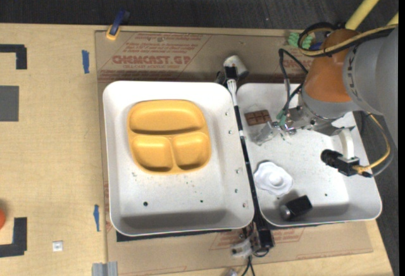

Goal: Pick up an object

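My gripper (268, 131) is low in the right bin (361, 195), near its back left corner. It sits just in front of and right of a small brown ridged block (256, 118) lying by the bin's left wall. A white lumpy object (272, 178) lies nearer the front of the same bin, left of centre. A small black block (296, 206) rests by the front wall, just right of the white object. Nothing shows in the gripper's grasp.
The left bin (120, 205) holds a large yellow divided tray (169, 135) in its back half. The grey arm with its orange band (326, 78) reaches in over the right bin's back right corner. A cardboard sheet (158, 53) lies beneath both bins.
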Controlling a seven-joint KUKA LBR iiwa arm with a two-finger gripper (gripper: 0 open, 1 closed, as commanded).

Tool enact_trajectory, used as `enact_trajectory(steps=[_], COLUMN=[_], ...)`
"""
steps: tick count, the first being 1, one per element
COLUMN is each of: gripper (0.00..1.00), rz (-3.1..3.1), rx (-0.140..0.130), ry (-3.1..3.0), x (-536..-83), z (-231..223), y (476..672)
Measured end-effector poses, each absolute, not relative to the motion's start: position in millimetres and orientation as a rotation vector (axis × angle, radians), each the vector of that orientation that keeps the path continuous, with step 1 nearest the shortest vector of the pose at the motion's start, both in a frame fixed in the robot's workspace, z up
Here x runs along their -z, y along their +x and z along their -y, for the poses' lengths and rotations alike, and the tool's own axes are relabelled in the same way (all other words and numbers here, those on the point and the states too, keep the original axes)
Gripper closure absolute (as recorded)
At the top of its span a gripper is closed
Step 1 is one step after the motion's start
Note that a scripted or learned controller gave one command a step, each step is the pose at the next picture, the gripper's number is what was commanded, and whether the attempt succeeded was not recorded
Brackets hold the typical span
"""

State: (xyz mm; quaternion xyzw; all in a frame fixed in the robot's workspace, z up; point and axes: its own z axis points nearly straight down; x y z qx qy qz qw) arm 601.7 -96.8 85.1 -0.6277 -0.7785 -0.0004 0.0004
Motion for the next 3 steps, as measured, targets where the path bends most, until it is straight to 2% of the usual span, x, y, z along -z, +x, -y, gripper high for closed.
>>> enact_trajectory(steps=[1,2,3], gripper=[1.0,0.0,0.0], rz=[2.446,2.446,2.488], rx=[0.006,0.006,0.0], ry=[-1.973,-1.972,-1.916], x=[-96.1,-95.9,-84.9], z=[96.0,96.0,106.1], y=[602.9,602.8,499.7])
